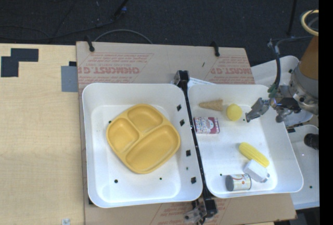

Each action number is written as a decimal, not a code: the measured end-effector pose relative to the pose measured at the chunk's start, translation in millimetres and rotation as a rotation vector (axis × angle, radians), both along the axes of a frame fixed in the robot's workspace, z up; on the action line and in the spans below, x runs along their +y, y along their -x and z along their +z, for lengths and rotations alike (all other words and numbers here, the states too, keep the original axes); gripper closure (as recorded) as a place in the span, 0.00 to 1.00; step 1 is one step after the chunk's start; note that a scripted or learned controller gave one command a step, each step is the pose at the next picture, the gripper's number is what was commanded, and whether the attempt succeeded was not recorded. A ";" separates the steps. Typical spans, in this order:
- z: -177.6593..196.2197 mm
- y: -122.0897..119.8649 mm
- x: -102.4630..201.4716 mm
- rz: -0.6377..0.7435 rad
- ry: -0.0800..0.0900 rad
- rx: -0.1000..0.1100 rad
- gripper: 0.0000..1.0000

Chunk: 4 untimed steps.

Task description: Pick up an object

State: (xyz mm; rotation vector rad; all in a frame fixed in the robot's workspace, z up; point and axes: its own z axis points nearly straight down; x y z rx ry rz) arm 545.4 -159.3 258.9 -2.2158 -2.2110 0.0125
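Arm pose: the arm [311,70] comes in at the right edge of the frame, its orange band at the upper right, the grey wrist below it leaning left over the right rim of the right bin [291,151].
Gripper: the gripper [266,109] sits at the right middle of the frame, above the upper right part of the right bin; one dark finger [256,110] points left and down toward the bin floor.
Jaws: the second finger is lost among the wrist's cables and brackets, so I cannot tell whether they are spread or pressed together; nothing shows between them.
Nearest object: a yellow ball [234,112] lies just left of the finger, apart from it, beside a tan cone [211,105] at the upper part of the right bin.
Other objects, right bin: a small pink-and-white box [206,125] near the left wall; a yellow corn cob [254,153] lower right, with a white block [256,171] just below it; a small bottle with a dark cap [238,182] lying on its side at the bottom.
Left bin: the left bin [99,187] holds a yellow divided plate [143,138] at centre.
Cut off: the arm's upper part runs out of frame at the right.
Hard to make out: the box's print is too blurred to read; the white block's exact shape is unclear.
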 end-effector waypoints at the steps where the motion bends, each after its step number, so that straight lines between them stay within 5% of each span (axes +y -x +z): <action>1: 6.3 -2.2 0.2 0.003 0.002 -0.012 0.00; 4: -165.5 2.1 -2.5 0.002 0.000 -0.006 0.00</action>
